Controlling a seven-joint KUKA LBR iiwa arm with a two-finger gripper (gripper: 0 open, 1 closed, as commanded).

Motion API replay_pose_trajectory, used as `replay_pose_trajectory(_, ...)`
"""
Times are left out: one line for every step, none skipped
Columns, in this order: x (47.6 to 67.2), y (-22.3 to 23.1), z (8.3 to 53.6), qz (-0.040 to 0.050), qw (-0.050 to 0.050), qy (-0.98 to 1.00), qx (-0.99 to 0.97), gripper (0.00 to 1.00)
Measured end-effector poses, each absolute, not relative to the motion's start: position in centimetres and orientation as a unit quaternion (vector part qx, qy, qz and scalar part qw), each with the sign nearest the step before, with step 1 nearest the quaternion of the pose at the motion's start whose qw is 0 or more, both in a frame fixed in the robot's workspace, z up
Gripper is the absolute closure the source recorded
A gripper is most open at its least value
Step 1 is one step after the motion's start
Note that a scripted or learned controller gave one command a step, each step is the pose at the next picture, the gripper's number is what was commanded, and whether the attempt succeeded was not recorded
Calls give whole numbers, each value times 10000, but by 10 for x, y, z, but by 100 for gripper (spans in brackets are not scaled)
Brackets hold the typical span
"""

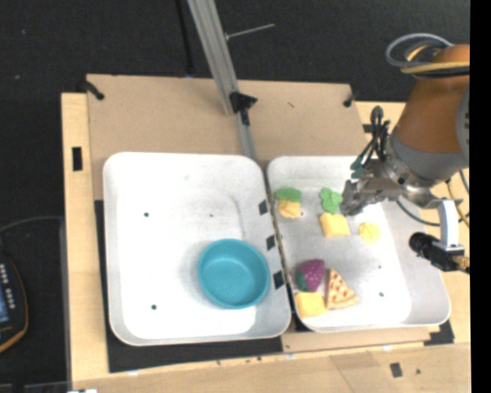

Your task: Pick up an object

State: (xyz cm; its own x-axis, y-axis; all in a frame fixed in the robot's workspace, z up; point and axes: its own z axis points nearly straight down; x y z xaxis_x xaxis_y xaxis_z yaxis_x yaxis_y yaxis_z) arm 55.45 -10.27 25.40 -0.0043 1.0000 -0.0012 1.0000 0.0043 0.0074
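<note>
Fingers (353, 201) low in the right bin (425, 301), grip impossible to read, crowded by a green piece (331, 197) and yellow block (335, 225); pizza slice (340, 289) near the front edge, blue bowl (229, 273) in the left bin (147, 187).

Two bins sit side by side on the table (172, 121). The left bin (147, 195) has a bowl (233, 273) in it, near its front right corner. The right bin (409, 289) has small toy foods. A pizza slice (340, 289) lies near the front, with a grape bunch (311, 273) just left of it. A cheese block (335, 225) lies in the middle. The gripper (352, 201) hangs just behind the cheese block.
</note>
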Motion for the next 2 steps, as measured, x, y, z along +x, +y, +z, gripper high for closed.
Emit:
replay_pose_trajectory(580, -60, 255, 13, 8, 7097, 7045, 100)
replay_pose_trajectory(600, -10, 263, 15, 5, 7098, 7044, 100)
